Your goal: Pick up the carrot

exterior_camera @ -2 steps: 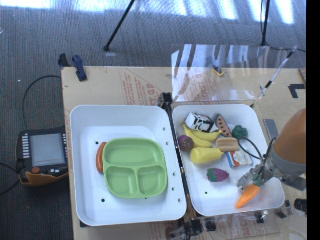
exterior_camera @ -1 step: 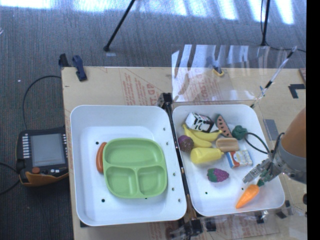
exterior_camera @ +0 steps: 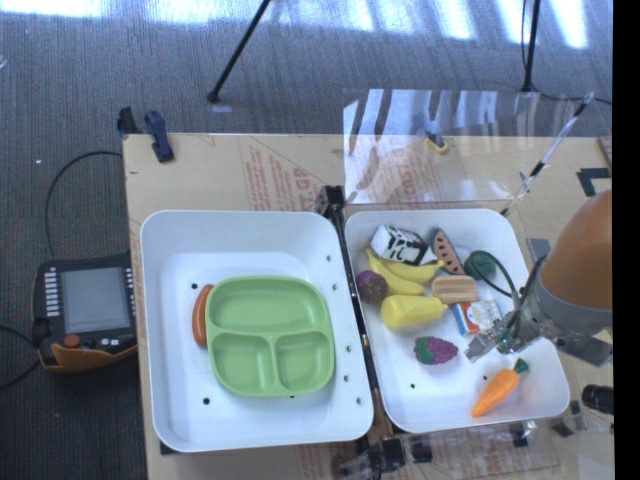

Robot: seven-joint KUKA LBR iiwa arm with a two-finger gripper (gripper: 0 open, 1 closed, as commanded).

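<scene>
Hovering over the right-hand shallow white plastic bin [exterior_camera: 545,268], the grey two-finger gripper [exterior_camera: 492,344] hangs near the bin's front corner, and I cannot tell from this slanted view how the grasping parts are set.

The small orange plastic carrot with its green top [exterior_camera: 498,390] lies just in front of the gripper tip and a little toward the arm's side, flat on the bin floor, apart from everything else. It lies at a slant, with its green end the nearer one to the gripper and its pointed end toward the bin's front wall.

Behind the gripper and further from the arm sit the purple knobbly toy fruit [exterior_camera: 436,349] and the yellow plastic pepper-like piece [exterior_camera: 410,311], both well clear of the carrot.

My judgement: this is the approach, not yet a grasp. To do it well I would bring the tip directly over the carrot's thick middle, turn the wrist so the closing direction runs across the carrot's long axis, and descend straight, leaving room from the front wall so nothing catches on the rim.
</scene>
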